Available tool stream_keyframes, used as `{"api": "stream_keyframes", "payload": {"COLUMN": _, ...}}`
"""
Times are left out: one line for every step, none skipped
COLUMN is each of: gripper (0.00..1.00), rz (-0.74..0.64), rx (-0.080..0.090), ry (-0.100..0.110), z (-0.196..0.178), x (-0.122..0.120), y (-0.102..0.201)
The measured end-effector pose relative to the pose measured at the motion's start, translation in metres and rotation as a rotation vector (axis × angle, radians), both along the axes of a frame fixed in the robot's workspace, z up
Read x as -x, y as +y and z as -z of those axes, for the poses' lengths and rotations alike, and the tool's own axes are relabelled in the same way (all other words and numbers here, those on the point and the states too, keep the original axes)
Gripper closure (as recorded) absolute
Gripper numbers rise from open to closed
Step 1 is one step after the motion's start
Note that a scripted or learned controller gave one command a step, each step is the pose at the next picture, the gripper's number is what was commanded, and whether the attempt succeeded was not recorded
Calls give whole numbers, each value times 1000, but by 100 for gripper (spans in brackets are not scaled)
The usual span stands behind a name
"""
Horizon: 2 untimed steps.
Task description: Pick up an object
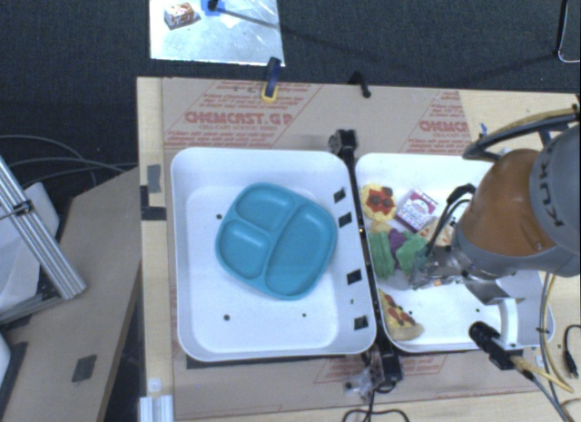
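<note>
Robotics lab, cardboard-topped bench (236, 112), aluminium framing (36, 230), loose cables (54, 152)

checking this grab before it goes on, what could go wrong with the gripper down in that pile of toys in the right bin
1. The gripper sits in a tight cluster: green toy, purple piece, pink packet. It may catch two things or nudge them aside.
2. The cluster lies close to the divider between the bins, so a finger could bump it.

Green toy (410, 251), purple toy (378, 244) beside it, right bin's left side.
</note>
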<state>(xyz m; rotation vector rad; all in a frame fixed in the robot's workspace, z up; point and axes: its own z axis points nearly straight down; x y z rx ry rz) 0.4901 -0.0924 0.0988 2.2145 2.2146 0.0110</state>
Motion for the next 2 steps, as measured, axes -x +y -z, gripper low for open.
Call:
{"api": "stream_keyframes", "payload": {"gripper": 100, "rz": -11, "rx": -2, "ry": 1, "z": -91, "x": -58, "y": 59}}
{"api": "stream_keyframes", "payload": {"gripper": 100, "rz": -15, "rx": -6, "ry": 10, "z": -85, "x": -51, "y": 178}}
